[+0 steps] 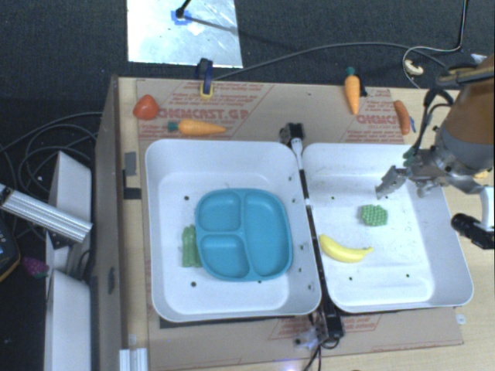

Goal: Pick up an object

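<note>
In the right bin [445, 284] lie a small green bumpy object [374, 215] and, nearer the front, a yellow banana [344, 250]. In the left bin [166, 207] a blue divided plate [244, 234] sits in the middle, with a green object [189, 246] lying against its left edge. My gripper [406, 185] hangs over the back right part of the right bin, above and to the right of the green bumpy object. Its fingers [387, 182] are spread open with nothing between them.
Toy carrots [197, 127] [353, 93] [401, 117] and an orange-red piece [145, 107] lie on the cardboard behind the bins. A black divider [303, 192] runs between the two bins. Cables trail on the floor at left.
</note>
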`<action>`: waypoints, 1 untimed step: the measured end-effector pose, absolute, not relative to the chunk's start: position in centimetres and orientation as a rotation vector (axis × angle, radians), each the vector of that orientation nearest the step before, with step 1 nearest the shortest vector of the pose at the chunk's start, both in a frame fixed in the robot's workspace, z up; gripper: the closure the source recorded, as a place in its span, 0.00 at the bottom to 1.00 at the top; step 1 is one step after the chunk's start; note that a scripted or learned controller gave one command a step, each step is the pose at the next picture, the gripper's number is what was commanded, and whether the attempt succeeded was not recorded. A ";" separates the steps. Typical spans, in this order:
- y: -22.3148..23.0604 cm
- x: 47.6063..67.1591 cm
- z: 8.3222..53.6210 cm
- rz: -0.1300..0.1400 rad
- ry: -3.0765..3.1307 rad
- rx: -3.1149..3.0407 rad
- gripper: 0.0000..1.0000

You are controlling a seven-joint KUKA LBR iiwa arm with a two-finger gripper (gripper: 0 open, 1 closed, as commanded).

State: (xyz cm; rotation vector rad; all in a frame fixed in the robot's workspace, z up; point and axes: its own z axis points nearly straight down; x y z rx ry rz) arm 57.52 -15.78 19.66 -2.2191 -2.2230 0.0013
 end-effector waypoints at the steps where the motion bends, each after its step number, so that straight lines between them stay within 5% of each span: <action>1: -15.0 58.3 8.5 -0.002 -2.224 -2.221 0.00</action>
